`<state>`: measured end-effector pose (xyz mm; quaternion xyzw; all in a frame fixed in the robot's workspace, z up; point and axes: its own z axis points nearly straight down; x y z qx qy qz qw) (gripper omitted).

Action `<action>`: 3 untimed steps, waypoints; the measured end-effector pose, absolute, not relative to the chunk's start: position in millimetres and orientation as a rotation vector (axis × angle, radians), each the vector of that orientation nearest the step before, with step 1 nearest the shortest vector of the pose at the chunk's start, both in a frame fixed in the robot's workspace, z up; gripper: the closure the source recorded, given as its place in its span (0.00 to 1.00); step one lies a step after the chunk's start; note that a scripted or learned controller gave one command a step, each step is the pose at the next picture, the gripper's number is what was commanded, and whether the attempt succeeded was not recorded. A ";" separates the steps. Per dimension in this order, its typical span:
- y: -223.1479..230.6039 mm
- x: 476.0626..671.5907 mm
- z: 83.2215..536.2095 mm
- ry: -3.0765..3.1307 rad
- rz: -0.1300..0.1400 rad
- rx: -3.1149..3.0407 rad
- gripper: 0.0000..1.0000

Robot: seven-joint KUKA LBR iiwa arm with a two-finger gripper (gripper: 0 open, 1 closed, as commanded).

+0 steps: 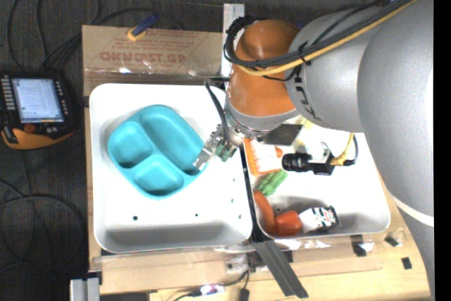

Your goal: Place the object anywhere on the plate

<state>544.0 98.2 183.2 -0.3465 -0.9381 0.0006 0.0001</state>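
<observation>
Grey robot arm [380,81], bulky and closest to the lens, reaches in from the right with its orange band [264,60] above the wrist, and its two-finger gripper [208,155] hangs low over the left shallow white bin [141,236], just at the right-hand edge of the turquoise plastic plate [151,144]. Whether the claw is apart or together cannot be told from this angle, nor whether it carries anything. That plate has three compartments and lies at a slant in the upper middle of the left bin. Loose things that could be placed all lie in the right shallow white bin [352,201]: a flat orange-and-white card [262,157] near its left wall, a small green piece [270,183] just below the card, a red-orange rounded item [282,220] at the near left corner, and a black-and-white bottle-like item [320,217] just beside it. Which of them is the task's own cannot be told. Behind the bins lies a brown cardboard sheet [155,53], and a handheld control pendant with a lit screen [34,103] rests on the dark floor well to the left
</observation>
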 end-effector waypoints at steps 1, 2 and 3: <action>117.1 546.5 248.8 -2.928 0.003 -1.140 1.00; 117.9 524.5 232.3 -2.991 0.005 -0.959 1.00; 55.8 503.4 259.5 -3.063 0.003 -0.699 1.00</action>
